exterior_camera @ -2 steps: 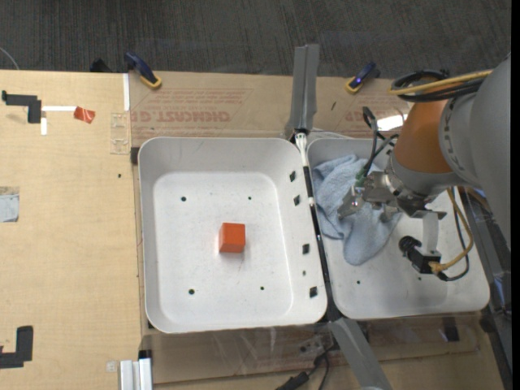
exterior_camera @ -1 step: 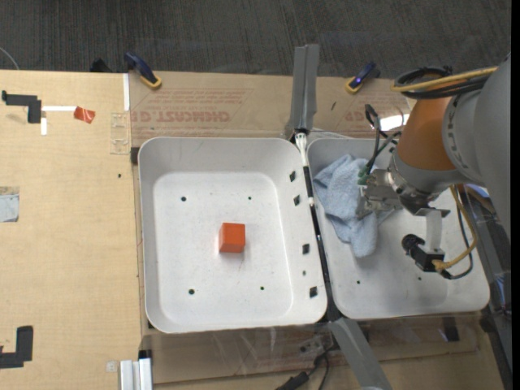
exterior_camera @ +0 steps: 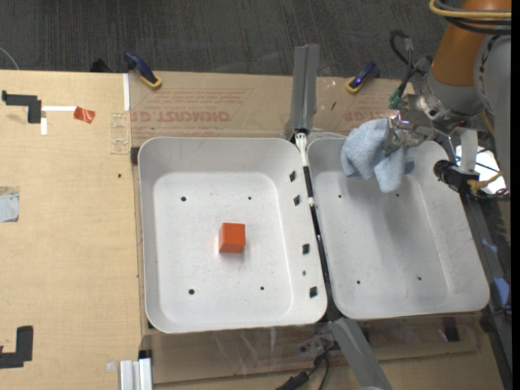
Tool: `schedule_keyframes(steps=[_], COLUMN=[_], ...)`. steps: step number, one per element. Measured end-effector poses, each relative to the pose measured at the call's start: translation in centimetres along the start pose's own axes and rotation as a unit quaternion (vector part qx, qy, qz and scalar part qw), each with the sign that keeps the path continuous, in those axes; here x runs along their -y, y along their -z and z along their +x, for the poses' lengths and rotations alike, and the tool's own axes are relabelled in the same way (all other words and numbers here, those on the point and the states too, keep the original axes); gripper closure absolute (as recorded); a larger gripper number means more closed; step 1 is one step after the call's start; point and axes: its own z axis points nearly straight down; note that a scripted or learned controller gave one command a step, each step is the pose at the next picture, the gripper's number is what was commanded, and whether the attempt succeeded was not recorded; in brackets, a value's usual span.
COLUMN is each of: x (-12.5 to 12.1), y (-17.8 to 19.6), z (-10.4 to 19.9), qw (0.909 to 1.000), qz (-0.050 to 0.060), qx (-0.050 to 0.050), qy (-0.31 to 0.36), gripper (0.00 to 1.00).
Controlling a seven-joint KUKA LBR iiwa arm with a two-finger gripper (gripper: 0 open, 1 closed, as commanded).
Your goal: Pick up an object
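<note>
A light blue cloth (exterior_camera: pixel 370 154) hangs bunched over the far end of the right bin (exterior_camera: pixel 406 250), its upper right corner pinched in my gripper (exterior_camera: pixel 399 132). The gripper reaches in from the upper right, below the arm's orange band (exterior_camera: pixel 479 2), and is shut on the cloth. The cloth's lower folds droop toward the bin's back wall, and a faint shadow lies on the bin floor beneath them. A small red-orange block (exterior_camera: pixel 232 238) rests flat near the middle of the left bin (exterior_camera: pixel 203 295), far from the gripper.
A grey divider post (exterior_camera: pixel 305 88) stands behind the seam between the two bins. Clamps (exterior_camera: pixel 142 69) hold the cardboard backing at the far edge. A wooden board (exterior_camera: pixel 57 218) covers the bench to the left. Cables (exterior_camera: pixel 459 177) run beside the right bin's far right corner.
</note>
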Motion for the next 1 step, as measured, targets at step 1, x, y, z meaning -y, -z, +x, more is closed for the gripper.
schedule_keyframes(steps=[1], x=[0.37], y=[-0.49], z=[2.83], qw=[0.9959], qz=[0.002], qx=[0.000], qy=[-0.091], gripper=[1.00])
